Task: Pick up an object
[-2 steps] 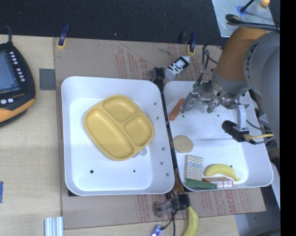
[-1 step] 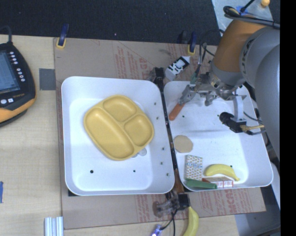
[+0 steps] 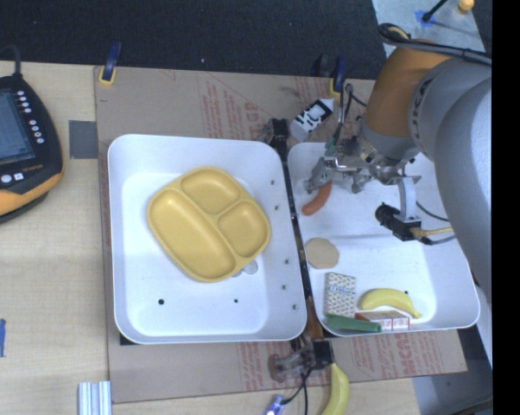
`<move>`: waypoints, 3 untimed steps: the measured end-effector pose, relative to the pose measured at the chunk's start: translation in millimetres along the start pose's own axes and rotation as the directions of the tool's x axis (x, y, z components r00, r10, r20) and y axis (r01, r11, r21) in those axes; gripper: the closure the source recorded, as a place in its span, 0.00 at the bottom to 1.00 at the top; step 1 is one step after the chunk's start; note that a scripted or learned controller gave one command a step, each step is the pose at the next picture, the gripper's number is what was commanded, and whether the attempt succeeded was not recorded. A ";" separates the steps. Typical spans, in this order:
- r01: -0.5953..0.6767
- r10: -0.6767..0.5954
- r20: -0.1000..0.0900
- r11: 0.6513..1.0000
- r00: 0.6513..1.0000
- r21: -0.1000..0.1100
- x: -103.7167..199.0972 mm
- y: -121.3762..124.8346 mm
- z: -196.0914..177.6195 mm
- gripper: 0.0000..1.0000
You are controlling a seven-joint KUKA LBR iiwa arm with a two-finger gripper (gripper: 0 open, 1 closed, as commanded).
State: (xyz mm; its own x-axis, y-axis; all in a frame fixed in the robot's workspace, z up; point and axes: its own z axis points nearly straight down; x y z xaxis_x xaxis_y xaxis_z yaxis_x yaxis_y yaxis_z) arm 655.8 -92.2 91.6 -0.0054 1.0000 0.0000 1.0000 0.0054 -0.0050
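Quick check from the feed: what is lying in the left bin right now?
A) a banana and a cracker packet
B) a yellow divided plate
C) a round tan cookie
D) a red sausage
B: the yellow divided plate lies in the left bin, while the banana, sausage and round cookie lie in the right bin.

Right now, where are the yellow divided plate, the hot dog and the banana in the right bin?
yellow divided plate (image 3: 208,223): camera view, on the ridge where its compartments meet.
hot dog (image 3: 317,199): camera view, middle of its length.
banana (image 3: 388,300): camera view, middle of its curved body.
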 end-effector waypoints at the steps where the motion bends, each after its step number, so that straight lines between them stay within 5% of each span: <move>1: -0.003 0.003 0.000 1.000 1.000 0.000 -30.7 -19.1 0.0 0.00; 2: -0.002 0.002 -0.001 1.000 1.000 0.002 -31.3 -19.2 -10.2 1.00; 3: -0.001 0.001 -0.001 1.000 1.000 -0.003 45.4 -23.9 -101.0 1.00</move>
